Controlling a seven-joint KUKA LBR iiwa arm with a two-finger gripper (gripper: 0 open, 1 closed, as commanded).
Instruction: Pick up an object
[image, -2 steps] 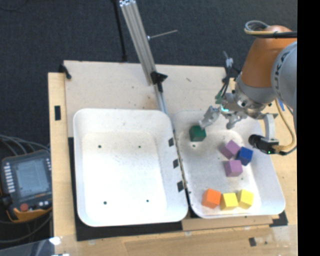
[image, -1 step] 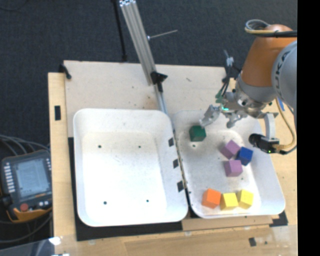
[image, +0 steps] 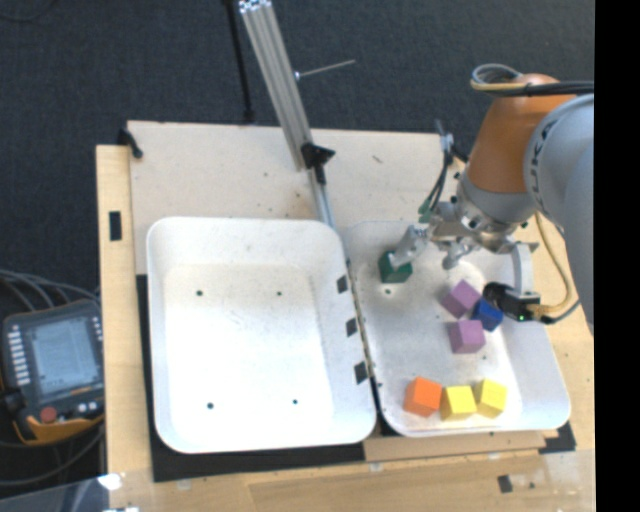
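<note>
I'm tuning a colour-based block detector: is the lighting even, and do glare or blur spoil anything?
Camera view: lighting is fairly even and soft; the right bin shows faint shadows beside the orange block and yellow blocks; no strong glare on the white plastic; the gripper area looks slightly soft and cluttered.

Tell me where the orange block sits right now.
The orange block lies in the right bin, near its front edge, left of two yellow blocks.
</note>
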